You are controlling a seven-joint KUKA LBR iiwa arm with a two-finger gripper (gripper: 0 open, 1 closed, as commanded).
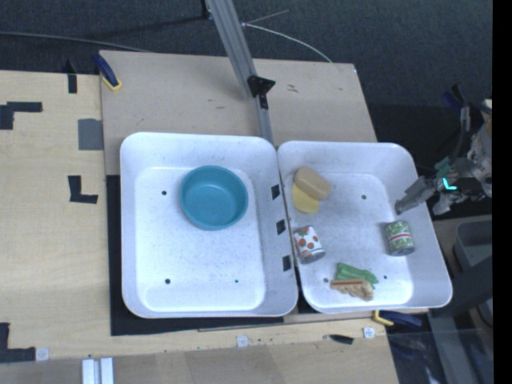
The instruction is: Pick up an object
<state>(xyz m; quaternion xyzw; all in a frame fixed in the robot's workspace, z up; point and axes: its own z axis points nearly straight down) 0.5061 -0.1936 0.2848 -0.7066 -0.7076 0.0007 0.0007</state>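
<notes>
The right bin (400,160) holds several small objects. A green patterned can (399,238) lies near its right wall. A white can with red marks (308,244) rests by the left wall. A yellow bun-shaped piece (310,189) sits at the upper left, and a green and tan toy food piece (353,281) lies at the front. My gripper (422,204) hovers over the bin's right rim, just above the green can. It is open, with nothing between its fingers (410,196).
A blue bowl (213,197) sits in the left bin (144,238). A grey metal bar (240,50) slants down from the top to the divide between the bins. Tape marks lie on the wooden bench (48,214) at left.
</notes>
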